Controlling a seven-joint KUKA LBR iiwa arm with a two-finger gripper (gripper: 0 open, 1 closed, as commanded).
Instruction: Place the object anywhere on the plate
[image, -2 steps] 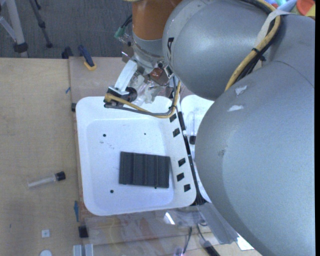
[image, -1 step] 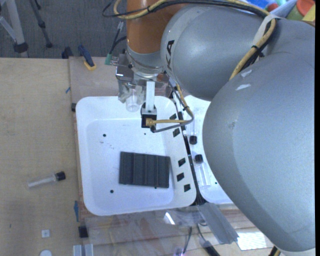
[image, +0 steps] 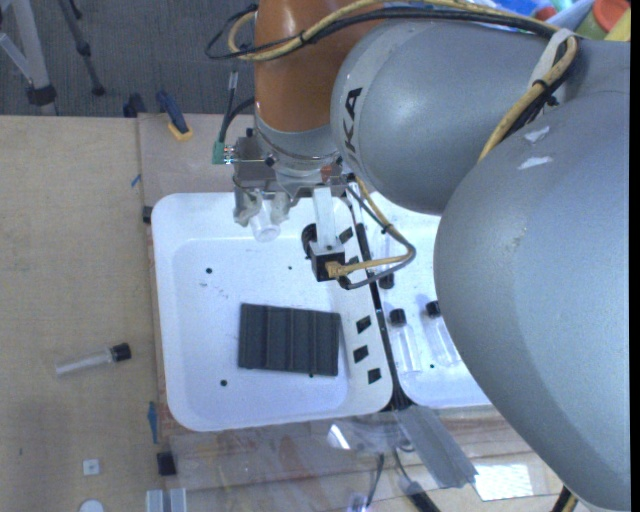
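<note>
Dark grey ribbed plate (image: 289, 340): rectangular, lies flat on the floor of the left bin (image: 190, 290), toward the bin's 5 o'clock quarter, long side running roughly 9-to-3. Nothing rests on it.

Object to be placed: cannot pick it out with certainty. A small clear or whitish bit (image: 266, 230) sits right at the fingertips; whether it is a held item or part of the tool cannot be told.

Gripper (image: 256, 215): over the bin's 12 o'clock rim, at 11 o'clock from the plate and well apart from it. Pale fingers (image: 245, 210) point downward. Whether the pincer is released or clenched cannot be told from this angle.

Arm: orange band (image: 290, 60) directly above the wrist, large grey links (image: 540, 260) covering the view's 3 o'clock side. Yellow cables (image: 380, 262) loop off the wrist.

Black clip-like fitting (image: 328, 255) hangs at 1 o'clock from the plate, near the divide between the bins. A row of small black tabs (image: 365, 350) runs along the left bin's 3 o'clock edge.

Right bin (image: 440, 395): mostly hidden under the arm; two small black pieces (image: 398, 318) and a clear item (image: 445, 345) show on its floor.

On the bench (image: 70, 250), at 9 o'clock from the bin: a clear tube with a black cap (image: 92, 359), lying on its side. Blue-and-yellow clamp (image: 174, 115) at 11 o'clock, beyond the bin.
</note>
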